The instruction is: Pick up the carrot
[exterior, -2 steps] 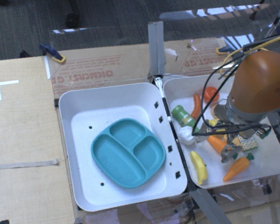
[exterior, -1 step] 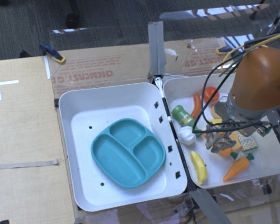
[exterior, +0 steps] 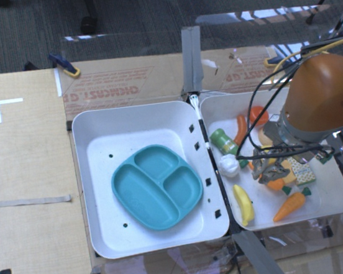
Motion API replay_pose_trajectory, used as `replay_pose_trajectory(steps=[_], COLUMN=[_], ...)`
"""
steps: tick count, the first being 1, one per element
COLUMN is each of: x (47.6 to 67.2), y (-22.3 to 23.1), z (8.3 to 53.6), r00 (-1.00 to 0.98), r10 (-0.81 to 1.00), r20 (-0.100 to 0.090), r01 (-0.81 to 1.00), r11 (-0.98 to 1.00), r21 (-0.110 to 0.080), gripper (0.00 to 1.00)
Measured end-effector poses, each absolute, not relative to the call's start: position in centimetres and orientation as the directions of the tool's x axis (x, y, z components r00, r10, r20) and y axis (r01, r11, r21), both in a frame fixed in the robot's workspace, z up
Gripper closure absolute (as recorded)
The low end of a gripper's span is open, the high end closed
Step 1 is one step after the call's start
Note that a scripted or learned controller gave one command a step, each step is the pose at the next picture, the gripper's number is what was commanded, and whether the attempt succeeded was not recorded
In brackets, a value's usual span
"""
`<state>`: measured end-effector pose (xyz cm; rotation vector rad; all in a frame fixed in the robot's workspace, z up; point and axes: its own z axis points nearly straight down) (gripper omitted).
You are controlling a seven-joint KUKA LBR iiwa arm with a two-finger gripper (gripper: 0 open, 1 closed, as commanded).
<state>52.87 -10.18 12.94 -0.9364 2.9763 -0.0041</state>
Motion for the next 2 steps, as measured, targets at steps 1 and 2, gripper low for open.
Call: replay_pose_trajectory(steps=[1,2], x=[49.31,49.5], y=[-5.34,-5.29], z=[19.18,20.05], r00=[-0.902,-0.902], r10=[-0.432,-0.431], r20=[-0.004,-0.008], r01=[-0.432,-0.431], r11=[0.902,0.902], r21=[-0.001,-0.001], gripper=[1.0,1.0])
